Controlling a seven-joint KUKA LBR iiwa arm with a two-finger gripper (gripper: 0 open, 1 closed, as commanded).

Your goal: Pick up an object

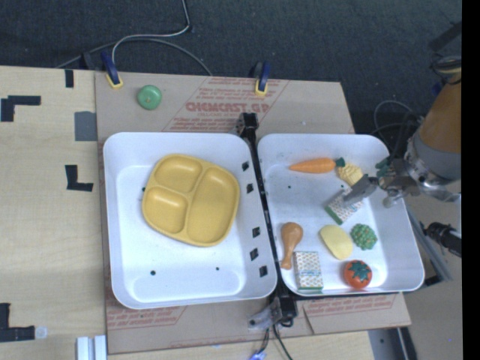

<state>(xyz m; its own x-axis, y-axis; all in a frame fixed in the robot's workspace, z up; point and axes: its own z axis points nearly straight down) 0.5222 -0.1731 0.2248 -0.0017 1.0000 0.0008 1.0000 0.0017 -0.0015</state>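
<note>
My gripper (354, 195) reaches in from the right over the right bin (397, 276), low above its middle right. Its tip sits at a small green-and-white packet (341, 213), and I cannot tell whether it touches it. Around it lie an orange carrot (313, 166), a yellow corn piece (349, 174), a green broccoli (364, 236), a pale yellow lump (335, 241), a brown drumstick (289, 240), a small patterned box (308, 269) and a red tomato (358, 274).
The left bin (127, 276) holds a yellow divided plate (190, 199). A green ball (149, 97) lies on the cardboard behind the bins. Two clamps (261, 81) hold the cardboard's far edge. A black divider (259, 201) runs between the bins.
</note>
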